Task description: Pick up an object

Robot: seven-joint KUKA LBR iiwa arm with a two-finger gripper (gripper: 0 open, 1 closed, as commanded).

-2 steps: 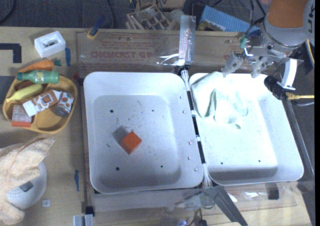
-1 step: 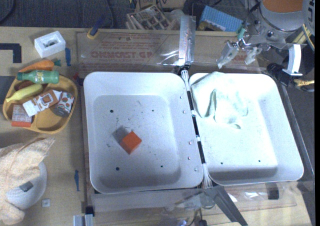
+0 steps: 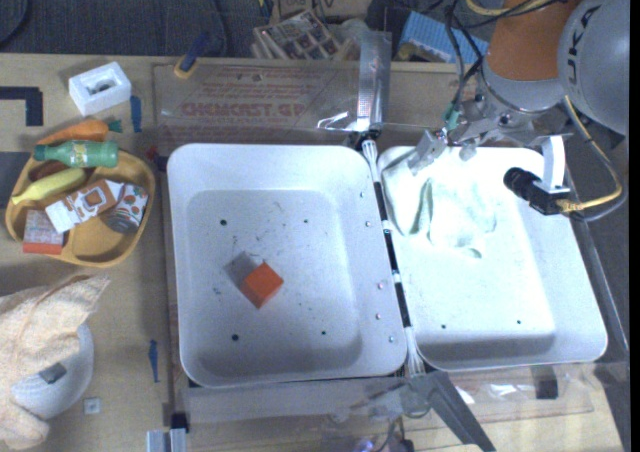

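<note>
An orange block with a grey face lies in the middle of the left bin. A pale green and white cloth lies crumpled in the upper left part of the right bin, brightly lit. My gripper hangs over the far edge of the right bin, right above the top of the cloth. The cloth's upper end reaches up to the gripper, and glare hides whether the two touch. The grey arm with its orange band comes in from the upper right.
A black cylindrical fitting with a yellow cable sticks out beside the cloth. Left of the bins stand a yellow bowl full of toy food, a white box and a beige cloth. Clutter and cables line the back.
</note>
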